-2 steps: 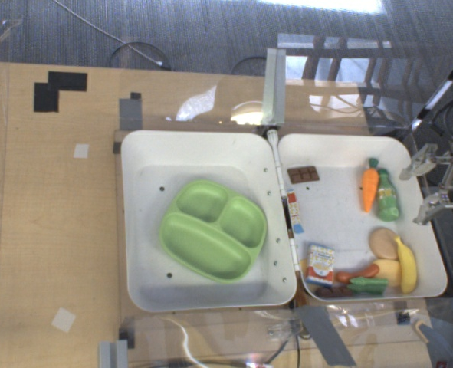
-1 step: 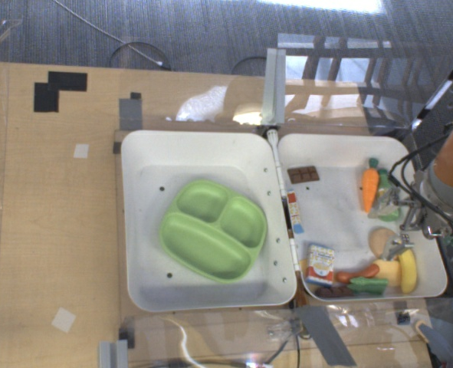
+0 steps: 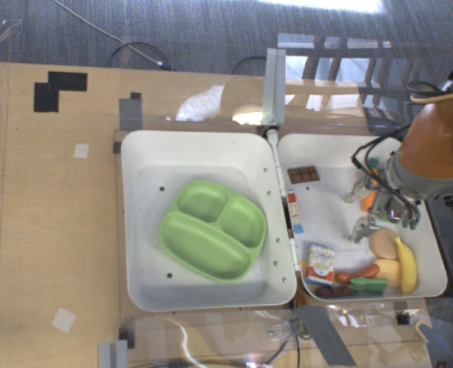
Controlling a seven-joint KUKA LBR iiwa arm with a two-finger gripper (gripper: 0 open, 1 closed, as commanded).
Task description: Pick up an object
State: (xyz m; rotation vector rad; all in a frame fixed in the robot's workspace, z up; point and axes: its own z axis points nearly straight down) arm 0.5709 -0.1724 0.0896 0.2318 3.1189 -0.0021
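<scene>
In the right bin (image 3: 326, 205), my gripper (image 3: 357, 215) hangs low over the floor with its two metal fingers (image 3: 362, 228) spread apart and only bare white floor between them. Just right of the lower finger lies a tan egg-shaped piece (image 3: 382, 244), with a yellow banana (image 3: 406, 264) beside it. A small orange item (image 3: 370, 200) shows near the upper finger, partly hidden by the wrist. A small printed carton (image 3: 320, 264) stands at the bin's front, and a brown chocolate bar (image 3: 303, 175) lies at its back left.
A green divided plate (image 3: 213, 229) sits in the left bin (image 3: 146, 167). Red and green toy vegetables (image 3: 360, 280) crowd the right bin's front edge. A thin red-and-white tube (image 3: 293, 211) lies along the divider between the bins. Cables (image 3: 375, 153) trail above the wrist.
</scene>
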